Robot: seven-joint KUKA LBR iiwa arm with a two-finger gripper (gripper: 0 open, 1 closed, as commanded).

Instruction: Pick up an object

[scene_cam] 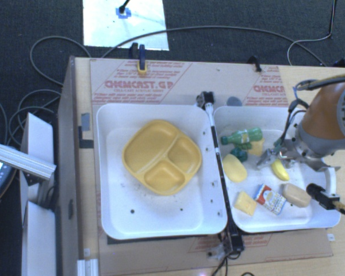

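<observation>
We see bare floor in the right bin [319, 220] at frame bottom; our claw [274, 158] grasps the yellow piece [280, 170].

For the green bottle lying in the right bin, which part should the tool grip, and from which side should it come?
Probably across the middle of the green bottle, coming from straight above. It lies on its side, its long axis running left to right, so the fingers would close across its narrow width, front to back. A small teal object sits close below it, leaving little room there. The tool is nearby to the right.
</observation>
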